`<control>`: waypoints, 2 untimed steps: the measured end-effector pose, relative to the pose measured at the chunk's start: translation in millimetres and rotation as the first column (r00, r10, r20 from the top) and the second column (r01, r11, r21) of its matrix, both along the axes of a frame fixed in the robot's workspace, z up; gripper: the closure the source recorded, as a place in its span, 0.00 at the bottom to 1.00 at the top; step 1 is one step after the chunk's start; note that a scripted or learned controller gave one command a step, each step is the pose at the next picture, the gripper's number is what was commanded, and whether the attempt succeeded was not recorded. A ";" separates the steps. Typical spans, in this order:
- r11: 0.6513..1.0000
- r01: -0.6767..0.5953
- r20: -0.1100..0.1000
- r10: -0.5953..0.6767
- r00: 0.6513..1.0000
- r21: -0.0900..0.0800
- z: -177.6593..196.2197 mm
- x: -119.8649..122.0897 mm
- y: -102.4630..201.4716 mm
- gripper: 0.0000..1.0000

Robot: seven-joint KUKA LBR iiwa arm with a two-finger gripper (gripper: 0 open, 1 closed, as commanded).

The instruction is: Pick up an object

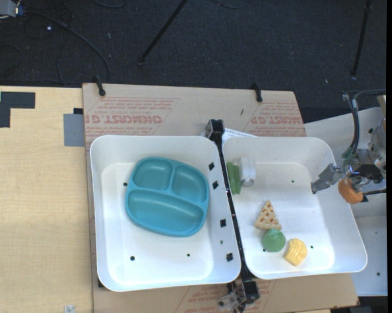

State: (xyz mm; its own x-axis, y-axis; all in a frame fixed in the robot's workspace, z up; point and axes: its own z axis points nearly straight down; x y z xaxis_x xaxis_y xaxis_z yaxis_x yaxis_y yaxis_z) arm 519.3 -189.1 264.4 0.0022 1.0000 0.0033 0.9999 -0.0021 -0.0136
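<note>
My gripper (331, 180) hangs over the right rim of the right bin (326, 150), reaching in from the right edge of the camera view. A small orange rounded shape (349, 192) sits right against it; I cannot tell whether it is a held thing or part of the arm. Inside the right bin lie a tan waffle-patterned wedge (267, 215), a green ball (272, 240), a yellow corn piece (296, 251), and a green-and-white item (239, 175) against the divider. All of these lie apart from the gripper, to its left and lower left.
The left bin (111, 253) holds a teal divided plate (167, 195). A black-clipped divider (225, 201) runs between the bins. Cardboard (182, 113) lies under both bins, with a wooden bench top (32, 207) to the left.
</note>
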 end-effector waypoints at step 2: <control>1.000 -0.003 0.004 0.003 1.000 0.000 -58.3 1.7 5.8 0.00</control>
State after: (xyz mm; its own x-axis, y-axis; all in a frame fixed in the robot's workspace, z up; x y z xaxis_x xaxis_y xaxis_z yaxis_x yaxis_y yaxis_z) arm 521.0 -183.3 206.1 -0.0003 1.0000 0.0032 1.0000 0.0004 -0.0092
